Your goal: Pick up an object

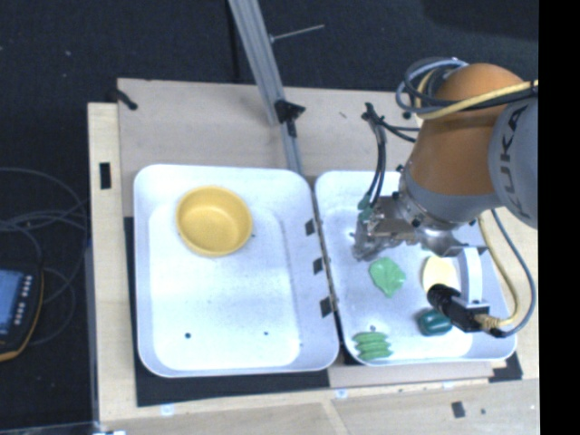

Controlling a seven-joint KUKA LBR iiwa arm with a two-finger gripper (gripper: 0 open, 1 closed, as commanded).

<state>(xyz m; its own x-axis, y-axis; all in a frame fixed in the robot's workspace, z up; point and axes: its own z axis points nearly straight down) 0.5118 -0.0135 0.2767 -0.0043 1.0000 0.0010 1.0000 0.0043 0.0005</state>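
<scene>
My gripper (372, 241) hangs low over the right bin (337, 198), near its left-middle part, under the grey and orange wrist. Just below and to its right lies a light green lump (388, 276), close to the gripper tip; I cannot tell whether they touch. A green ridged object (371, 343) rests at the bin's front edge. A teal block (433, 323) sits to the front right. A pale yellow piece (439, 269) lies partly behind the arm's cabling.
The left bin (227, 333) holds a yellow bowl (215, 220) at its back left. A slanted metal pole (263, 57) rises behind the bins. A black cable with a connector (462, 311) loops over the right bin's right side.
</scene>
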